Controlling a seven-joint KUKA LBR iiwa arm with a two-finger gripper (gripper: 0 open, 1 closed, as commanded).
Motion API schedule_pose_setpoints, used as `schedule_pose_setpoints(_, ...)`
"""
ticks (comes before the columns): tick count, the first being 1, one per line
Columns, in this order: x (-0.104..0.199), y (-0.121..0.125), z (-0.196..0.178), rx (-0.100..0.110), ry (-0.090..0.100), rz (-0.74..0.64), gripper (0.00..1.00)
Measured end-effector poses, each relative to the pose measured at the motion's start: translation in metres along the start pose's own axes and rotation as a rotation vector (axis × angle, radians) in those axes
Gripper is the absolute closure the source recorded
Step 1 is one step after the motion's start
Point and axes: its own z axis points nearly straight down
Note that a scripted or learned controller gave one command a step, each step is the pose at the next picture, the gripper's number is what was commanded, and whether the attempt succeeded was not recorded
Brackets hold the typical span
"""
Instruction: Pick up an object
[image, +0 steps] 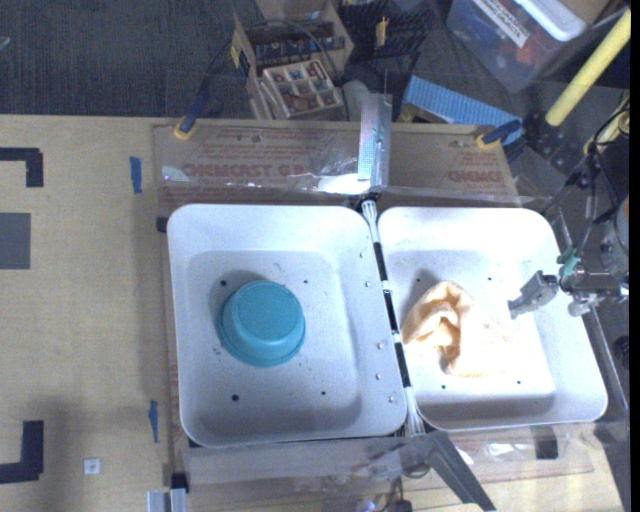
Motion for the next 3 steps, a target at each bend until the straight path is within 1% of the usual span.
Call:
schedule_pose_setpoints(1, 0.025, 0.000, 0.156, 0.000, 0.001, -0.178, 0.00)
schedule_pose_setpoints(2, 0.047, 0.034, 0.179, -0.011, -0.004, -0.104, 0.00)
schedule_pose_setpoints(3, 0.044, 0.035, 0.168, -0.018, -0.007, -0.098, 1.00)
